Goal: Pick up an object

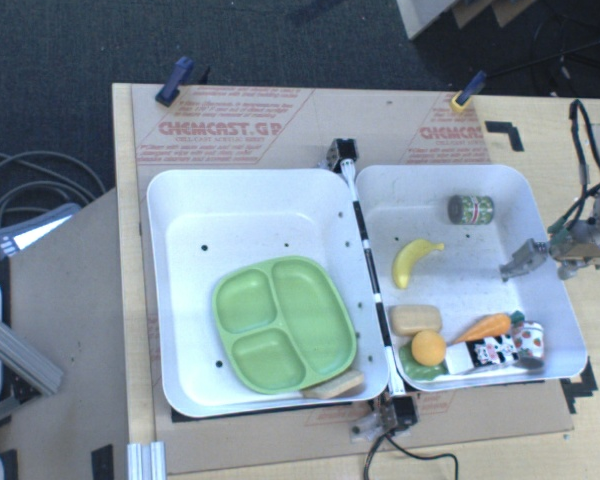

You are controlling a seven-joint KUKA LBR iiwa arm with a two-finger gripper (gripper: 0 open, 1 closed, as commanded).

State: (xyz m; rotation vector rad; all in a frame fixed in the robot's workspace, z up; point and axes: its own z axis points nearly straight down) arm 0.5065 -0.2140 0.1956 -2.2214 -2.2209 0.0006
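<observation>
The right bin holds a green can lying at the back and a yellow banana in the middle. Along its front lie a tan bread roll, an orange on a green piece, a carrot, a cow-patterned carton and a red spotted item. My gripper hangs low over the right side of this bin, right of the banana and behind the carrot. I see nothing in it.
In the left bin a green divided plate sits with a tan slice at its front edge. Clamps join the bins at the middle. Cables hang at the right by the arm.
</observation>
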